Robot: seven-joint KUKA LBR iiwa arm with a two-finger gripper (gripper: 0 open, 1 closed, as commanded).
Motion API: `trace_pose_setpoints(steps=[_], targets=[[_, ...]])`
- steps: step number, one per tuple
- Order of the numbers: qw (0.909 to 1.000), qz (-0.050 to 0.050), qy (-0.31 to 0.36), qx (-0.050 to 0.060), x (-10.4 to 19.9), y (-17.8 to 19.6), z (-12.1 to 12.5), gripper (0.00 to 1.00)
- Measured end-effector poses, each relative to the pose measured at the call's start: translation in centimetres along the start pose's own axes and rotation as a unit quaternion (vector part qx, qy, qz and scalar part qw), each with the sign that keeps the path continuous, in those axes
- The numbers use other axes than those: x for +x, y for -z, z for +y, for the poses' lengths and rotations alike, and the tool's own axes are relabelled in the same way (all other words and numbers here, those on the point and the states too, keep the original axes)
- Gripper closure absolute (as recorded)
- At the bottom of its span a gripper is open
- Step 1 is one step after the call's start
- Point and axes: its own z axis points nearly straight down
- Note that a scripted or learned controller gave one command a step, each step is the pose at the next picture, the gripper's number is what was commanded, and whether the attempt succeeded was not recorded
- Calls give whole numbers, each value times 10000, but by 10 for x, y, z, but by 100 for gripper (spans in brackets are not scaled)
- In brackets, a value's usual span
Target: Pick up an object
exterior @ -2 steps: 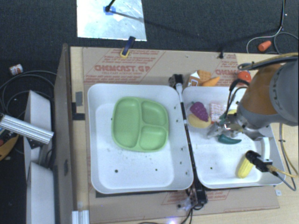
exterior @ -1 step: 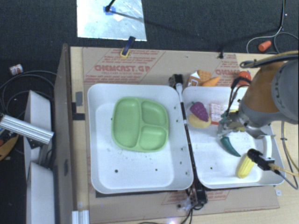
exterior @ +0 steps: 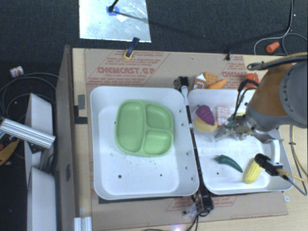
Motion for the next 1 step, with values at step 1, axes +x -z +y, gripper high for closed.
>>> trace_pose_setpoints(steps=[1], targets=[[10000,0,11,-10,49,0,55,0]])
